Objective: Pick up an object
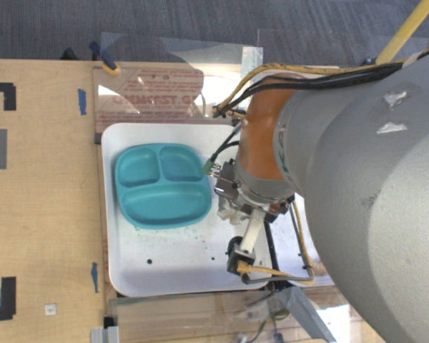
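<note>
The teal divided plate (162, 186) lies just beside the tool (227, 200), whose width I cannot tell; best pinch the nearest rim.

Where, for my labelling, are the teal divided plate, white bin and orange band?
teal divided plate (161, 204), camera view, its large compartment
white bin (171, 263), camera view, bare floor
orange band (261, 138), camera view, its middle

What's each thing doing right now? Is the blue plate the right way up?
Teal plate: lying flat on the bin floor, right way up.
White bin: holding the plate, with a few dark specks on its floor.
Arm: reaching over the bin, just right of the plate.
</note>
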`<state>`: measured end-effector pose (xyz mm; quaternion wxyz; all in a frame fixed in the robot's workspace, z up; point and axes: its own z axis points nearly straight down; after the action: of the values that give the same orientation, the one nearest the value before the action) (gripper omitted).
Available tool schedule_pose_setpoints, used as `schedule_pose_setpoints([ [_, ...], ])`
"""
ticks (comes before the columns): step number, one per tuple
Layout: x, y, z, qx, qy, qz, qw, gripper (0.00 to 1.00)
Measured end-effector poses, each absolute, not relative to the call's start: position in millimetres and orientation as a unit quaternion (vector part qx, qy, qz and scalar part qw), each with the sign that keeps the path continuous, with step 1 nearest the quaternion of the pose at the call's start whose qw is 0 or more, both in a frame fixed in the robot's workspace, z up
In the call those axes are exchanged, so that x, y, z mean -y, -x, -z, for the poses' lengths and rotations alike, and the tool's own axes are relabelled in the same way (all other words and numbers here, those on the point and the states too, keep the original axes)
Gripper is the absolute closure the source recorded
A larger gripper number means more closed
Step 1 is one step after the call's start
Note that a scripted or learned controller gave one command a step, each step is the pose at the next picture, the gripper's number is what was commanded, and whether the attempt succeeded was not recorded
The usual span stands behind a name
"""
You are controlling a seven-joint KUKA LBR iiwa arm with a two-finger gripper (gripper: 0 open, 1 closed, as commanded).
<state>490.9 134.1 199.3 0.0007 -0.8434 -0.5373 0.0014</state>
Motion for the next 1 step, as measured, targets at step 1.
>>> schedule_pose_setpoints([
  [1, -226.5, -489.7, -189.8, 0.328, 0.945, -0.0019, 0.001, 1.00],
])
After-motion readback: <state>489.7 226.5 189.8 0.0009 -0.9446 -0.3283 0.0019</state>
